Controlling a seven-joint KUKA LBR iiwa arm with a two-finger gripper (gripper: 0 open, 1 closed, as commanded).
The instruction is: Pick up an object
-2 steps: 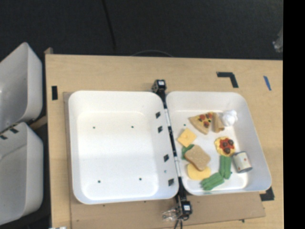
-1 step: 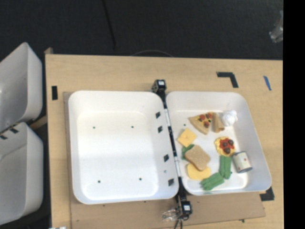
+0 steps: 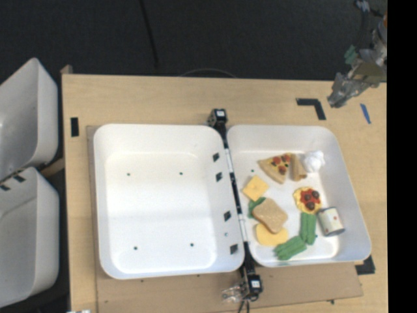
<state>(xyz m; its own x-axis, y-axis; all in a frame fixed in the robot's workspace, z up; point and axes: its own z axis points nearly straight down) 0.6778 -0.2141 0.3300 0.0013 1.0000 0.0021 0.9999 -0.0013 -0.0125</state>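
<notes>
Over the desk's [image 3: 163, 100] far right corner I see the end effector [image 3: 343, 95], well apart from both bins; whether it is released or clenched I cannot tell, and I see nothing gripped in it. Toward the desk's right edge sits the right bin [image 3: 348, 168], and all the objects lie in it; the left bin [image 3: 104, 175] sits beside it, the two touching along their inner walls. At the right bin's far side I make out a pizza slice [image 3: 275, 167], with a white lump [image 3: 314, 161] just beside it toward the right edge; a yellow square [image 3: 255, 188] lies near the inner wall; a bread slice [image 3: 270, 214] rests partly over a yellow disc [image 3: 270, 236]; a small round pizza [image 3: 307, 198] sits near a grey can [image 3: 330, 221]; green pods [image 3: 298, 238] lie along the near side.
</notes>
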